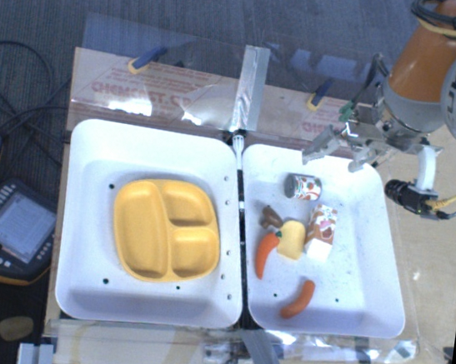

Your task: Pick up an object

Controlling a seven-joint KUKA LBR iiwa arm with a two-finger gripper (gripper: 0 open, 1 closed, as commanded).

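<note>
While jaws gape, a glossy sausage (297, 299) lies curved.

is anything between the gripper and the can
Nothing visible. The gripper hangs over the right bin's far rim, and the can lies just nearer in that bin, apart from the other items.

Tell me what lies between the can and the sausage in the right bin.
In the camera view, a red-and-white carton lies between the can and the sausage, with a yellow piece beside it.

The grey arm's orange-banded wrist sits upper right, its end effector (339, 153) seemingly spread apart, holding nothing.
</note>
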